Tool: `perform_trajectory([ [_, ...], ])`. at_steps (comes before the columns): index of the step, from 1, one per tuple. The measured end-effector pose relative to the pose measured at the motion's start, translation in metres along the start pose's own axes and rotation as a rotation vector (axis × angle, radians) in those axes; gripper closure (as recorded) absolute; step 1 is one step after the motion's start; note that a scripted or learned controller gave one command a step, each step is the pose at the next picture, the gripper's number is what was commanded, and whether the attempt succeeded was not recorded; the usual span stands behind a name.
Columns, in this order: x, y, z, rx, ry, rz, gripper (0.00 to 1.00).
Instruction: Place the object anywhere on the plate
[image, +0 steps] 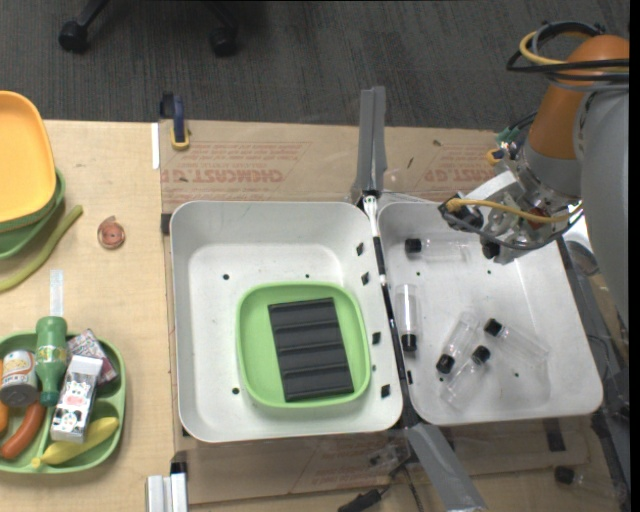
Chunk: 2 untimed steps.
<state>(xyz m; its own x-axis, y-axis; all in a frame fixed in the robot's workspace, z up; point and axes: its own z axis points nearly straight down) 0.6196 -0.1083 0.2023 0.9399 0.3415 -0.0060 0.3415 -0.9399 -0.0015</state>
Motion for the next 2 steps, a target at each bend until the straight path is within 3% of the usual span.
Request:
perform_trajectory([
  [1, 0.0, 0.0, 0.0, 0.0, 0.0, 0.0, 0.0],
  [2, -0.008, 0.026, -0.039, -0.001, 0.003, -0.008, 0.0],
])
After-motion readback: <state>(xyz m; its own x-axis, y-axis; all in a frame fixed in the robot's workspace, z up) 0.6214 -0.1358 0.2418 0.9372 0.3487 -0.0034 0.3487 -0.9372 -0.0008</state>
